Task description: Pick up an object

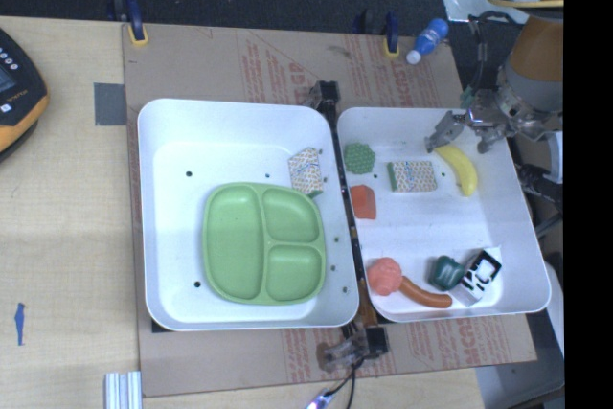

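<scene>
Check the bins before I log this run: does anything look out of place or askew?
One thing: a small patterned white block in the left white bin sits tilted against the wall shared with the right white bin, beside the green divided plate. Nothing looks spilled or damaged.

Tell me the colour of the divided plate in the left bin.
The divided plate is light green, plain and unpatterned, seen clearly in the camera view.

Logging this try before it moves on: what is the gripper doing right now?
Gripper: open, fingers spread just above the banana's upper end in the right bin, nothing between them.
</scene>
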{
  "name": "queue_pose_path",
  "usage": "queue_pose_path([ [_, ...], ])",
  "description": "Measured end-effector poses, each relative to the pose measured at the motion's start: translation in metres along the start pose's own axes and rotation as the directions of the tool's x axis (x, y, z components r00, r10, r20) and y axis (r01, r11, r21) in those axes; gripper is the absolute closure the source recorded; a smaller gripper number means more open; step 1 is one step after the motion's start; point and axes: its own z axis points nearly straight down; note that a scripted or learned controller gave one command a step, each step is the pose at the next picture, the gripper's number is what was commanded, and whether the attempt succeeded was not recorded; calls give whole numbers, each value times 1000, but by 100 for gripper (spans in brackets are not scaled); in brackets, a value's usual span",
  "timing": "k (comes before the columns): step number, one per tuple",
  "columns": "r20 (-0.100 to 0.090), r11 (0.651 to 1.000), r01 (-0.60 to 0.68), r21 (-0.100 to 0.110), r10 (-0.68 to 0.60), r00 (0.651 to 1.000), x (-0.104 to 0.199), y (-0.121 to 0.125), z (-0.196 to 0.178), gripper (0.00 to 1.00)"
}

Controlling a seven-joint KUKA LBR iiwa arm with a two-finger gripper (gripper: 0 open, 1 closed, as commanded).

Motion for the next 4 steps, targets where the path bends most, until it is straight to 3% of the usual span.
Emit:
queue_pose_path([
  [1, 1, 1000, -1, -2, 1, 1000, 0, -63, -29, 0],
  [2, 0, 1000, -1, -3, 1, 1000, 29, 13, 4, 0],
  [3, 0, 1000, -2, -3, 2, 1000, 15, -35, -32, 0],
  [4, 1, 1000, -3, -4, 3, 1000, -17, -35, -25, 0],
])
